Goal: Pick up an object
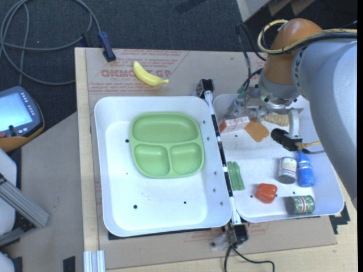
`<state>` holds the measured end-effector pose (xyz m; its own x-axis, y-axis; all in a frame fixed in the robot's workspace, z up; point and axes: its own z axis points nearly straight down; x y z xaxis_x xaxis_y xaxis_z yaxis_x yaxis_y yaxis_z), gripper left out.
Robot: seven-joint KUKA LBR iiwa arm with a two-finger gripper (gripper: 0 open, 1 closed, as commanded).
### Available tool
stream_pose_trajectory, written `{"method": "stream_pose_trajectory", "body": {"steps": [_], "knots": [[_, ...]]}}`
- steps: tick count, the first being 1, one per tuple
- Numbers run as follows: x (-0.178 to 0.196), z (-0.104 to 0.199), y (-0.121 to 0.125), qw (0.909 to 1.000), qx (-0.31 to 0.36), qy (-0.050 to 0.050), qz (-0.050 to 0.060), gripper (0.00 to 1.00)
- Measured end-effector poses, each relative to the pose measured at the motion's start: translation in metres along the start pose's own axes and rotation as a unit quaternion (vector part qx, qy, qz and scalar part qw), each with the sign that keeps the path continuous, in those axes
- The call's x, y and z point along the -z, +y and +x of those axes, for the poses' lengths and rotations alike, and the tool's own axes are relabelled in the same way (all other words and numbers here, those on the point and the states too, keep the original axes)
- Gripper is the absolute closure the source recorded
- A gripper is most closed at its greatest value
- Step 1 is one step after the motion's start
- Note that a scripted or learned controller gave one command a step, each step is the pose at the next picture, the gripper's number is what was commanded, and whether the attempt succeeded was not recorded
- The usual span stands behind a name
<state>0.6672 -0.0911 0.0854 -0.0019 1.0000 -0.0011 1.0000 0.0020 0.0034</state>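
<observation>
End effector [262,107] is hanging over the right bin's [326,200] 12 o'clock end — wrist is covering the tips, so grip state can't be told. Tan flat piece [257,131] and red-white packet [234,123] are lying just beneath it, contact unclear. Blue bottle [305,171], small can [287,169], red pepper [266,192], green-label can [299,204] are sitting toward 5 o'clock. Left bin [113,169] is holding a green divided plate [167,144]. Banana [148,74] is lying on the bench [93,254] — 11 o'clock.

Robotics lab setup, not a home. Two white bins [113,208] sit on a cardboard-covered surface [91,152] over dark carpet [45,38], with loose cables [34,16] and a teach pendant [17,115] at left. Grey industrial arm [323,72] with orange band reaches in.
</observation>
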Motion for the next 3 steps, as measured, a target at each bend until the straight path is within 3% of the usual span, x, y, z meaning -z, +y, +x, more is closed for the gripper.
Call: {"method": "stream_pose_trajectory", "body": {"steps": [1, 2, 3], "knots": [[0.000, -0.050, -0.053, 1.0000, -0.001, 0.000, 0.002, 0.00], [0.011, -0.050, -0.052, 1.0000, -0.001, -0.001, 0.000, 1.00], [0.010, -0.050, -0.052, 1.0000, -0.001, 0.000, 0.001, 0.00]]}}
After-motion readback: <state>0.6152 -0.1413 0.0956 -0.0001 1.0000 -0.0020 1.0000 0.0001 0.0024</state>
